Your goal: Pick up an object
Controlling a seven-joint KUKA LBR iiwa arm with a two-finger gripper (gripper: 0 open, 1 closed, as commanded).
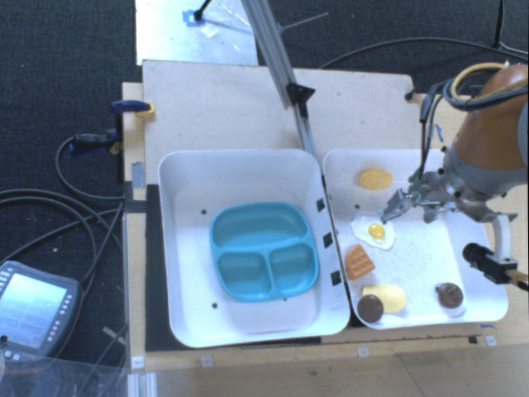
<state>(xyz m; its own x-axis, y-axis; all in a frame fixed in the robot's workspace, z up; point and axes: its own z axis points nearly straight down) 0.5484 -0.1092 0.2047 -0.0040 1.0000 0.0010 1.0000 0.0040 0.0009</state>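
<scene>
1. Fried egg toy (375, 232) lying flat in the right bin (479, 308), near its left wall, centre right of the frame
2. Gripper (395, 208) hanging just above and right of the egg, fingers slightly parted, nothing between them
3. Yellow round patty (374, 179) toward the top of the same bin, above the egg
4. Orange toast slice (359, 263) just below the egg, close to the left wall
5. Pale yellow piece (388, 297) at the lower left of that bin, touching a dark brown round piece (369, 308)
6. Brown donut (450, 295) toward the lower right corner, well apart from the rest
7. Blue divided plate (264, 250) resting in the left bin (186, 304), middle of the frame
</scene>
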